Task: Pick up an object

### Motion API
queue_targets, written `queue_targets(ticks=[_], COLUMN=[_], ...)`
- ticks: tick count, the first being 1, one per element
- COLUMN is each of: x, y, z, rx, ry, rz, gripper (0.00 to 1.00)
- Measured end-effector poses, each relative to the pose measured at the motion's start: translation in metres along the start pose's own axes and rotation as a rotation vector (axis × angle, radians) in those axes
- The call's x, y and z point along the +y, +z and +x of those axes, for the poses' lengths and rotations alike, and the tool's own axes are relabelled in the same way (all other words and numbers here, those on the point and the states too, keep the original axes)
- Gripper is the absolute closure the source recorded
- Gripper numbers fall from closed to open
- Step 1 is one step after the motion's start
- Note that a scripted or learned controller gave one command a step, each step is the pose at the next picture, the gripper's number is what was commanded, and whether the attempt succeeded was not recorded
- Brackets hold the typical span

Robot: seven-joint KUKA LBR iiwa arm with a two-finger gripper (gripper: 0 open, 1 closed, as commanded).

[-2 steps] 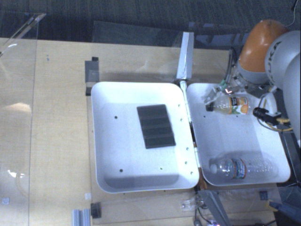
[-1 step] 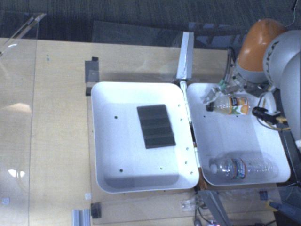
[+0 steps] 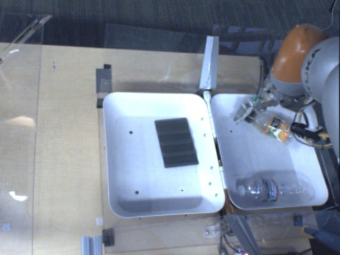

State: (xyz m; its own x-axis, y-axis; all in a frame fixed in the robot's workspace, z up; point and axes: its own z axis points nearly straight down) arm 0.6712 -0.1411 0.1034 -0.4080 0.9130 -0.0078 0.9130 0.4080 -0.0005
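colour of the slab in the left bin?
Dark grey to black, with ribbed bands across it; the slab lies flat in the left bin, camera view.

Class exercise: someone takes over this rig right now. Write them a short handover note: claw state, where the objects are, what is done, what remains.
Claw: low over the right bin, far end; grip unclear.
Small bottle with orange label: lying just beside the claw.
Clear water bottle: lying at the right bin's near edge.
Dark ridged block: flat in the left bin.
Done: nothing visibly lifted.
Left: grasp and raise one object.
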Motion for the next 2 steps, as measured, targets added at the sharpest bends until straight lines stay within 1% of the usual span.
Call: queue_targets(ticks=[1, 2], x=[0.001, 0.032], y=[-0.003, -0.085], z=[-0.001, 0.071], rx=[-0.011, 0.004], ry=[-0.004, -0.032], rz=[-0.01, -0.01], gripper=[1.0, 1.0])
